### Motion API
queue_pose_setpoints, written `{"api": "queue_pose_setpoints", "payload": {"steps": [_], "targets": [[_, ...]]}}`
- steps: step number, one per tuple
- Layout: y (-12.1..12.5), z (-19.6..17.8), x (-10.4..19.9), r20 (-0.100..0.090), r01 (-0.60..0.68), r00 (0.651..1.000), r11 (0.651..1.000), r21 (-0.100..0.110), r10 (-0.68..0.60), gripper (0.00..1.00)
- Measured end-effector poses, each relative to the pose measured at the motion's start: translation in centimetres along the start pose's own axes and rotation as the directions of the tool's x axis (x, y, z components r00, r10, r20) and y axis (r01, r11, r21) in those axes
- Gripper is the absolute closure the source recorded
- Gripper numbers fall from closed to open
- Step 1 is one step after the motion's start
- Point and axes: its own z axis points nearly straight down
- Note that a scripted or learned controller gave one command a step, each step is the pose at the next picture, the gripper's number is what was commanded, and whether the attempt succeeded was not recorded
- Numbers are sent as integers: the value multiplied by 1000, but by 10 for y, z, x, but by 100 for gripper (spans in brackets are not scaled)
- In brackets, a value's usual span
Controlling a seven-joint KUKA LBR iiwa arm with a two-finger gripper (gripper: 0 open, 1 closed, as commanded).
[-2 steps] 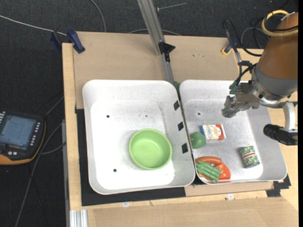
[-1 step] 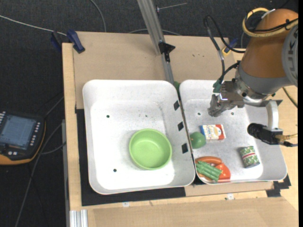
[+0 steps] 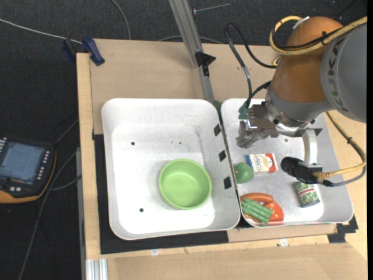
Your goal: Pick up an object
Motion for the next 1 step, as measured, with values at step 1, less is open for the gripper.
{"api": "queue_pose_setpoints", "payload": {"steps": [1], "targets": [[1,-8,50,0,-1,1000,1000,-1,1,100]]}}
